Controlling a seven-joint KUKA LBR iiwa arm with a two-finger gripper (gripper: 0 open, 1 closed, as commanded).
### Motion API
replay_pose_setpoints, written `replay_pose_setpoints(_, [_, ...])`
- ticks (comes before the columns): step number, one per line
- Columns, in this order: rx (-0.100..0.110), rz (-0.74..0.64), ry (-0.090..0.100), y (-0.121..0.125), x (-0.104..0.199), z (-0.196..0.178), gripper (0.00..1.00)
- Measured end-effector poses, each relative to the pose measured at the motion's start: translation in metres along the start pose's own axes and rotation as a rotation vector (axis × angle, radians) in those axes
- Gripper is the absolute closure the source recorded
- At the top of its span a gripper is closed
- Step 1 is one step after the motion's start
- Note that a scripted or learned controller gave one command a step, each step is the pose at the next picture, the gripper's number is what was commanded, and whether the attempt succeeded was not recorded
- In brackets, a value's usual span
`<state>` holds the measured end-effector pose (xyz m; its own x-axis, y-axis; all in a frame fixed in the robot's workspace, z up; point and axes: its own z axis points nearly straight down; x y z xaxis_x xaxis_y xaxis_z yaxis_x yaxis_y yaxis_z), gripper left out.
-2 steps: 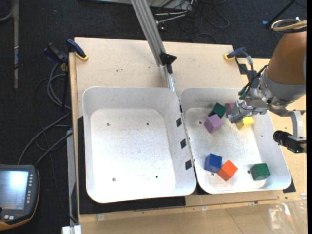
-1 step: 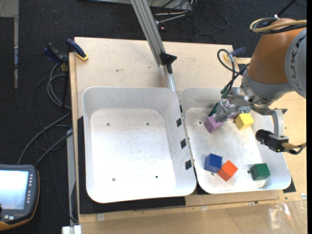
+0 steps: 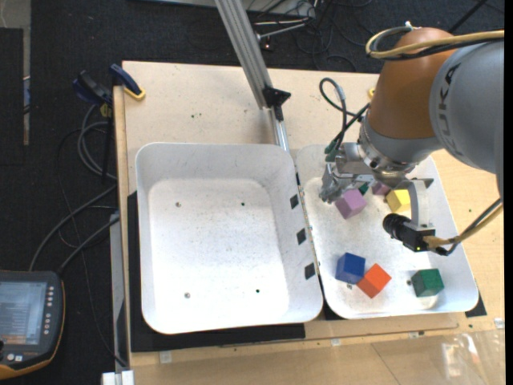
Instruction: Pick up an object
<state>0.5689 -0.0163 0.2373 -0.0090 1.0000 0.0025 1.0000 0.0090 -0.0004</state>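
My gripper (image 3: 345, 184) hangs over the upper part of the right bin (image 3: 325, 239), under the orange band of the arm. A purple block (image 3: 350, 204) lies right at its lower edge, partly covered by it; I cannot tell whether they touch. A yellow block (image 3: 398, 200) sits just right of that, half hidden by the wrist. Near the bin's front edge lie a blue block (image 3: 349, 268), an orange block (image 3: 373, 281) touching it, and a green block (image 3: 427, 282) further right.
The left bin (image 3: 160, 175) stands beside the right one, sharing a raised middle wall. A slanted metal rod (image 3: 244, 38) comes down from the top to the bins' back edge. Cables hang from the wrist near the yellow block.
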Motion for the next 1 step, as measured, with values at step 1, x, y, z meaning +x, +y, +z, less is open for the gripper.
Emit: replay_pose_setpoints(1, [0.0,0.0,0.0,-0.0144,0.0563,-0.0067,1.0])
